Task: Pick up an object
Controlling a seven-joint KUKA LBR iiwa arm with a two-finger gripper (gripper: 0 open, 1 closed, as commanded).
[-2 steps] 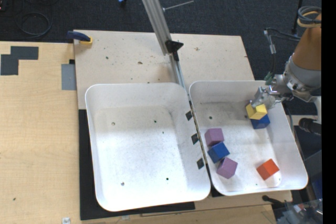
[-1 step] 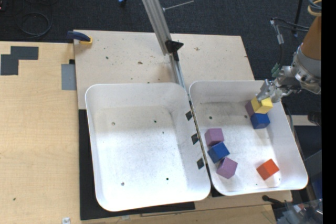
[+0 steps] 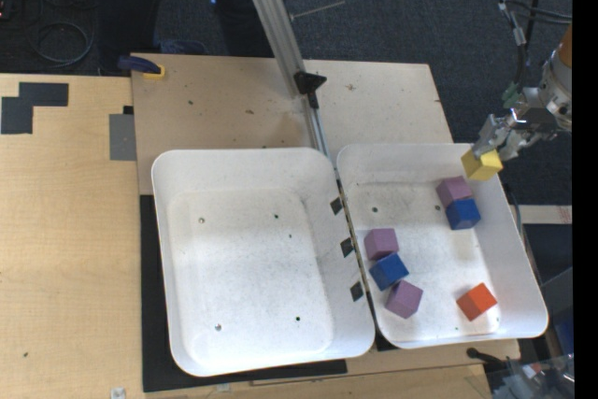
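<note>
I see the right bin (image 3: 523, 294) w/ two purple cubes and a blue one near its left edge, a purple (image 3: 454, 191) and blue cube (image 3: 462, 214) touching near the far right corner, an orange cube (image 3: 477, 302) near the front right. Yellow cube (image 3: 482, 165), small, sits pinched in the tool (image 3: 492, 145) above the bin's far right rim.

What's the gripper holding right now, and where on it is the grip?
The gripper holds the yellow cube, gripped at its top, above the right bin's far right corner. The exact contact faces are too small to tell.
</note>
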